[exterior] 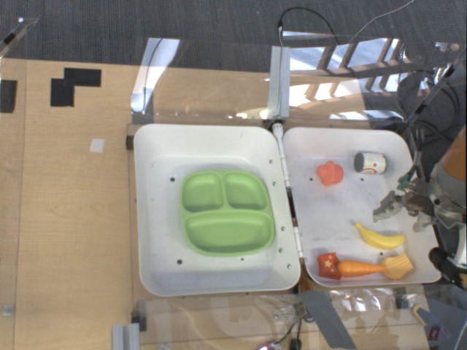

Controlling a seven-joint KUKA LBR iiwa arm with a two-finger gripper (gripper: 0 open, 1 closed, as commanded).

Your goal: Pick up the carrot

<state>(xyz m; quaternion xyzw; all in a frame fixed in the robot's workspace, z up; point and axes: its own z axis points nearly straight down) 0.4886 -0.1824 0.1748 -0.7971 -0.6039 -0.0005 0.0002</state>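
The orange carrot [361, 269] lies along the front edge of the right bin [314, 144], its tip pointing right. A red toy [328, 265] touches its left end and a tan ridged piece [398, 266] sits at its right end. My gripper [403, 216] hangs over the right side of this bin, above and to the right of the carrot, just past a yellow banana [379, 238]. Its two fingers stand apart, open, with nothing between them.
A red strawberry-like toy [330, 173] and a small can on its side [371, 163] lie toward the back of the right bin. The left bin [153, 195] holds a green divided plate [226, 214]. Cables hang at the right rear.
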